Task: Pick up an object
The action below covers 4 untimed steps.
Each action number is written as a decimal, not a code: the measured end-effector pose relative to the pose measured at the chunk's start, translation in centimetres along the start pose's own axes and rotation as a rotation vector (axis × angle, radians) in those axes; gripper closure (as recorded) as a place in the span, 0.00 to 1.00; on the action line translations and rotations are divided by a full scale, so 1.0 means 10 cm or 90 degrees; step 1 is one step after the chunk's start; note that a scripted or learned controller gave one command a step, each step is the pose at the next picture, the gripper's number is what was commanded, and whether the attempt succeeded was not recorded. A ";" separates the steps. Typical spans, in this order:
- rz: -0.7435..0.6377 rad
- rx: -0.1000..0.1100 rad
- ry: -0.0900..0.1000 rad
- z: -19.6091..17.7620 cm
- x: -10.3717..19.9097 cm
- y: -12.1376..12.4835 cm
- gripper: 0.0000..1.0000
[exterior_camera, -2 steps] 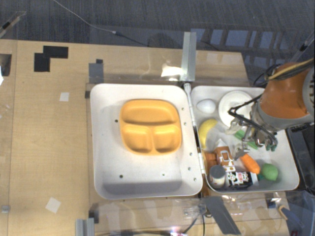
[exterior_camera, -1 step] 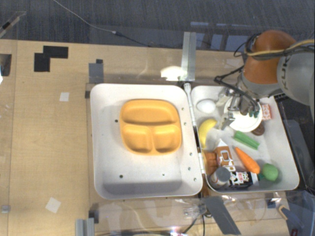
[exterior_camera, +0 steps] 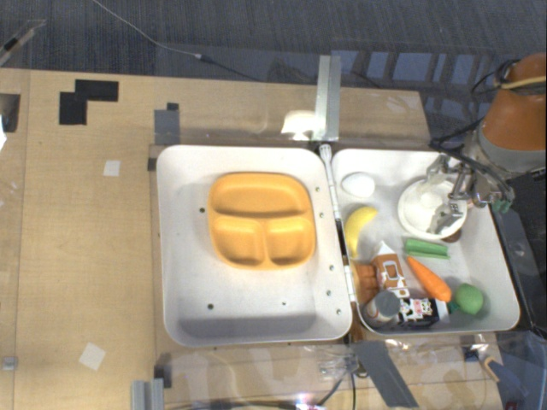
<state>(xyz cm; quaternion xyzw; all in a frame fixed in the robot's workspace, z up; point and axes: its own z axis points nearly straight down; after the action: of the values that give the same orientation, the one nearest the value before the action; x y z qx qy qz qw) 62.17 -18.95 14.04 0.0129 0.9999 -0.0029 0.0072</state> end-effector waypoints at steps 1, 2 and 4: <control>0.063 -0.003 0.003 0.43 0.34 0.51 0.00; 0.002 0.004 -0.008 0.46 0.65 0.94 0.00; -0.078 -0.003 0.002 0.45 0.63 0.81 0.00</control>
<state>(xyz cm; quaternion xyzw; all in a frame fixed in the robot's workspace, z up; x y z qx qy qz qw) 56.10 -10.71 9.45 -0.0483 0.9988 -0.0007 0.0054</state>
